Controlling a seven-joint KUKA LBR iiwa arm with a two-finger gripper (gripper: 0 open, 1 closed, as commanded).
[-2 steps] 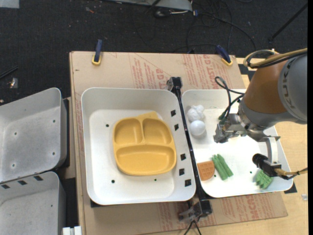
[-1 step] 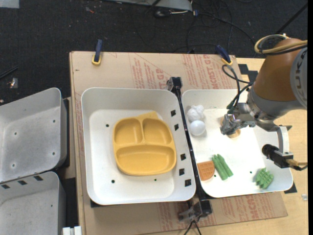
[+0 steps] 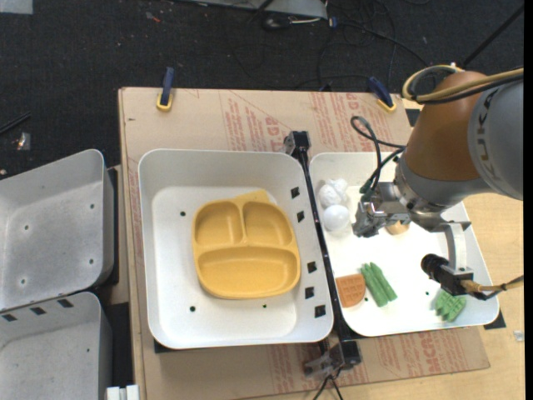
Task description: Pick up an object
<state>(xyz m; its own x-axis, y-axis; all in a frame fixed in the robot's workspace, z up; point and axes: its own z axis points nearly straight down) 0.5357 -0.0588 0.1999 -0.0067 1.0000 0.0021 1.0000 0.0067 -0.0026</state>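
A white lumpy object point(image 3: 334, 203) is lying in the right bin point(image 3: 483, 307), just left of the pincer point(image 3: 372, 220), which is hovering low over that bin; its state cannot be told. Green pieces point(image 3: 379, 283) and an orange item point(image 3: 351, 290) are lying nearer the front. A yellow divided tray point(image 3: 246, 250) is sitting in the left bin point(image 3: 166, 307).
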